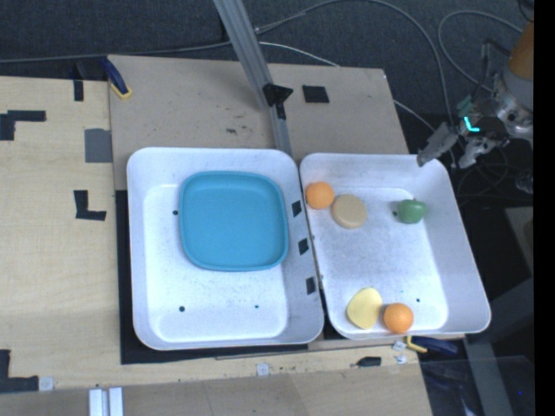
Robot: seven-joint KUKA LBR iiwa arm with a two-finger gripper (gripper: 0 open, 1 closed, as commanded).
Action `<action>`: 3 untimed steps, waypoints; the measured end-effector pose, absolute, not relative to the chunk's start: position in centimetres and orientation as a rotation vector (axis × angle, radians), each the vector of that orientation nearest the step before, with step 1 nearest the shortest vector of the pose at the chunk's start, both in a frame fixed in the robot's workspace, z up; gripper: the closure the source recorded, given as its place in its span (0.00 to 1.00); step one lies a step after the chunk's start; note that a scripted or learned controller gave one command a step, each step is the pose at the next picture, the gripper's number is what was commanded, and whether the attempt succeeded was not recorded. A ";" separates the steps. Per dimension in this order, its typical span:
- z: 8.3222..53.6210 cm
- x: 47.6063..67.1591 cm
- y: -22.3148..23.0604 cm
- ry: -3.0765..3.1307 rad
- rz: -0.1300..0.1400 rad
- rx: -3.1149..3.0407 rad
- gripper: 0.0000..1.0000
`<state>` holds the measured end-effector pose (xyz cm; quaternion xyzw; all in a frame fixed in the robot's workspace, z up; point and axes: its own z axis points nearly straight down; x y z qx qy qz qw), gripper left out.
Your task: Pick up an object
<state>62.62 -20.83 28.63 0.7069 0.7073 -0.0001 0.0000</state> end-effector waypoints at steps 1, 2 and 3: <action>28.6 62.6 -20.8 2.222 0.000 2.221 0.00; 22.6 63.1 -20.3 2.226 -0.005 2.224 0.00; 17.2 62.1 -19.8 2.226 -0.004 2.224 0.00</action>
